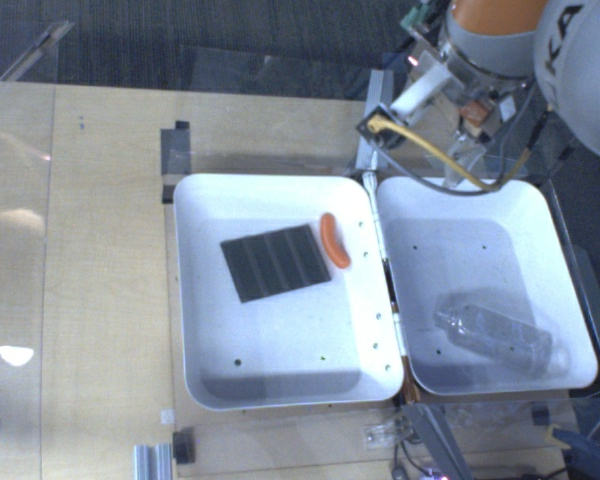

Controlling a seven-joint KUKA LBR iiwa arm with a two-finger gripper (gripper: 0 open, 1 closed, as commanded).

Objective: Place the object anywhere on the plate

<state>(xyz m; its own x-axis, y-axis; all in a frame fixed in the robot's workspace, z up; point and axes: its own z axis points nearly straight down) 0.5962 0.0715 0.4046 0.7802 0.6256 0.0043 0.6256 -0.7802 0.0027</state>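
A small orange oblong object lies in the left bin, against the right edge of a dark grey ridged rectangular plate. Whether it rests partly on the plate's corner or only touches it, I cannot tell. The plate lies flat near the middle of that bin, slightly rotated. My gripper hangs high at the upper right, above the far edge of the right bin, well away from the orange object and the plate. Cables and the wrist housing crowd around it.
A clear plastic bottle lies on its side in the right bin's near part. A yellow cable loops from the wrist over the bins' far rim. The divider between the bins runs just right of the orange object.
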